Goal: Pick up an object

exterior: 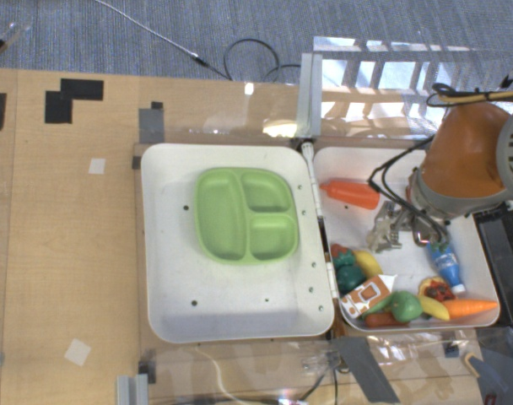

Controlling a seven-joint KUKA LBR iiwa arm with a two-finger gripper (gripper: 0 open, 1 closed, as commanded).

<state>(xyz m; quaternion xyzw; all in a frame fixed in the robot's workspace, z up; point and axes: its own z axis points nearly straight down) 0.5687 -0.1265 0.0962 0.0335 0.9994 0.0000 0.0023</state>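
My gripper (390, 229) hangs over the middle of the right bin (484, 251), below the orange band of the arm. Its metal fingers point down and left, with nothing seen between them. An orange carrot-like toy (351, 194) lies at the bin's upper left, just left of the gripper. Along the bin's lower side lie a dark green toy (348, 270), a yellow piece (368, 264), a small printed box (366, 295), a green fruit (405, 307), a banana (434, 309), a carrot (471, 309) and a blue bottle (447, 265).
The left bin (168, 310) holds a green divided plate (246, 214). A metal frame (383, 74) stands behind the right bin. Black cables (252, 57) run across the floor at the back. Wooden bench top extends to the left.
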